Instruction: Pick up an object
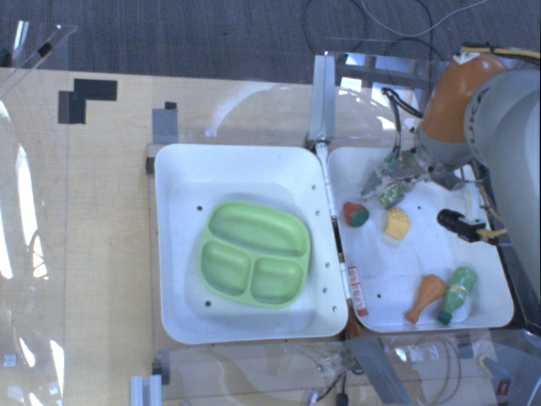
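Just below the gripper (390,184) in the right white bin's (473,315) upper part lie a pale yellow chunk (397,223) and a red-and-green strawberry-like toy (356,215), both down-left of it; whether the claw is released or clenched I cannot tell

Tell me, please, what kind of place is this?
Probably a robot test bench in a lab: a grey arm reaches over two white bins, toy food like a green bottle lies inside, and loose cables run behind.
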